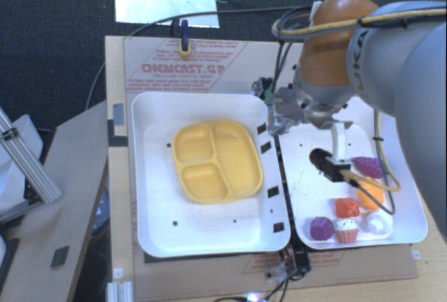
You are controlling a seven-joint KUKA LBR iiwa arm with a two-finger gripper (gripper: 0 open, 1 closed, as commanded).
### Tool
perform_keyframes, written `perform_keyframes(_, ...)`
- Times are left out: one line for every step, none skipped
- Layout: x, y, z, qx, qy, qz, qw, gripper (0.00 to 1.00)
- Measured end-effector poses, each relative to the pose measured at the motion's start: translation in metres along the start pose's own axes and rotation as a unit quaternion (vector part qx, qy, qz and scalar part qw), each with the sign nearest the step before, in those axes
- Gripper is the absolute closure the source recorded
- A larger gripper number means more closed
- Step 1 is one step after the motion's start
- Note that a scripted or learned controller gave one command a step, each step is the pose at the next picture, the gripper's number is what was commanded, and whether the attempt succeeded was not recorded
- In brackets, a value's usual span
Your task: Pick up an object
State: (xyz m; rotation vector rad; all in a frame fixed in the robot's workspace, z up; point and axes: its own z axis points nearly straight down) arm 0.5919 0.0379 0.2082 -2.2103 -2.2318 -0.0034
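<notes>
Near front of right bin [305, 190]: small purple ball toy [321, 228], my likeliest pick.
Judging it light, hard plastic, slick and round, so it may roll; I'd pinch across its middle from its open left side. Cupcake toy [346, 229] sits just beside it, red piece [346, 207] and purple bunch [368, 166] behind. My gripper [281, 119] hangs well apart, at the bins' divider; can't tell if it's wide or narrow. Yellow divided plate [216, 161] lies in left bin [160, 224].
</notes>
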Motion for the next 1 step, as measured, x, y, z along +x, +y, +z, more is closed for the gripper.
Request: perform_keyframes(0.0578,0.0041,0.0034,0.0,0.0,0.0,1.0,1.0)
